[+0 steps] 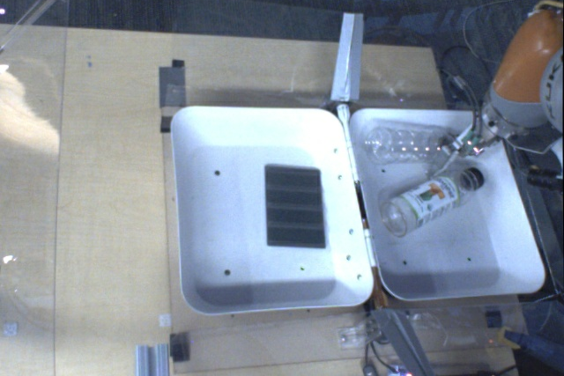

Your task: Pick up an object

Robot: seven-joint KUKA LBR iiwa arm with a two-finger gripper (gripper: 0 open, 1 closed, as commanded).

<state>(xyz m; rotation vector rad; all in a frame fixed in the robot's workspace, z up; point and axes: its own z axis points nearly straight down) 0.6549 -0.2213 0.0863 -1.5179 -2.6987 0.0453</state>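
White plastic makes up the two shallow bins we see side by side on the pale wooden bench (97, 216). We find the left bin (203, 189) holding a dark ribbed rectangular pad (295, 205) that lies flat near its middle, well apart from every wall. We see two bottles in the right bin (493, 264). A clear plastic bottle (407, 142) lies on its side along the far wall, almost blending with the white floor. Nearer to us lies a second bottle (434, 201) with a green and orange label and a dark cap, tilted so that its cap end points toward the far right and its clear base toward the divider between the bins. We judge the two bottles close together but apart.

We see the grey arm with its orange band (527, 59) enter from the right, above the far right corner of the right bin. We place the gripper (467, 141) low over that corner, just beside the neck end of the clear bottle and just above the dark cap of the labelled one. We cannot tell whether the fingers are spread or closed, nor whether they touch either bottle, since they are small and blurred against the glinting plastic
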